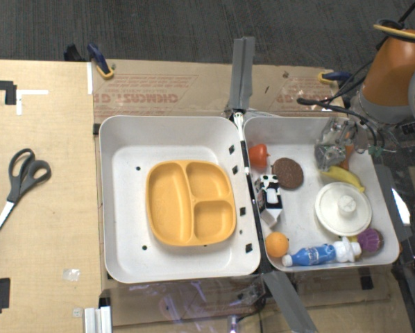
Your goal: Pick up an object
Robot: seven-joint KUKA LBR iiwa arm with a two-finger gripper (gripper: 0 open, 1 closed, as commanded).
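Camera view | left bin (117, 207): yellow divided plate (191, 202) | right bin (301, 134): white lid (343, 209), blue bottle (320, 254), banana (344, 176), brown disc (288, 173), orange (277, 245), purple ball (370, 240) | gripper (330, 148) over banana's upper end, grip state: cannot tell

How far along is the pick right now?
Nothing looks picked yet: the banana, brown disc, white lid and blue bottle all lie in the right bin. In hand: the end effector sits low above the banana. Gripping and lifting remain.
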